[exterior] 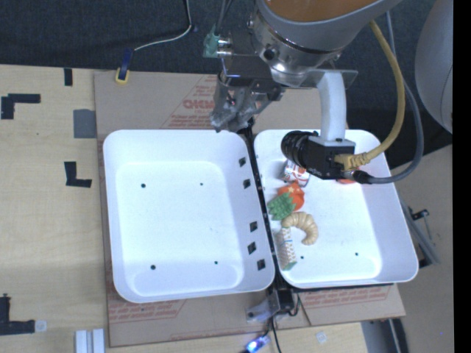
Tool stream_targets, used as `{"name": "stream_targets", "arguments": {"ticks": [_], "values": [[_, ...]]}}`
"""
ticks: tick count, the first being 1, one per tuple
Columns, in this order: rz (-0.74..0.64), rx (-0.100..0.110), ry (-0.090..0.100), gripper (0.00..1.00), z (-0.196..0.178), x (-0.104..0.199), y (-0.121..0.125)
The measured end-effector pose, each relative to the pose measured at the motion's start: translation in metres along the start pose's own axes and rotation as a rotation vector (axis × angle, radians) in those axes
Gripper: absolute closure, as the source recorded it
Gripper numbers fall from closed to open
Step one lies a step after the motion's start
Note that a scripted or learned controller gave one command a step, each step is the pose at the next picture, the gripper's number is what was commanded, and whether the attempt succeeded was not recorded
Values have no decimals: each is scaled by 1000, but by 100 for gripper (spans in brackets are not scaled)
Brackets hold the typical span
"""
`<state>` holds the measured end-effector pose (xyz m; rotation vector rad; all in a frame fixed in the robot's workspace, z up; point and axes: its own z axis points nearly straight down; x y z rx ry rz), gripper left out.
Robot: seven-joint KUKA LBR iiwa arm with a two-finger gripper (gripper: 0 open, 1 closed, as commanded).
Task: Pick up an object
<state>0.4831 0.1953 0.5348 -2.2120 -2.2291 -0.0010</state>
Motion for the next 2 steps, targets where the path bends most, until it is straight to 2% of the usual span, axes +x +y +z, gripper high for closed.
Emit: {"name": "stream_targets", "arguments": {"ticks": [1,2], "values": [[3,1,-2,100,1,34,13],[5,2,-2,100,0,38,0]]}}
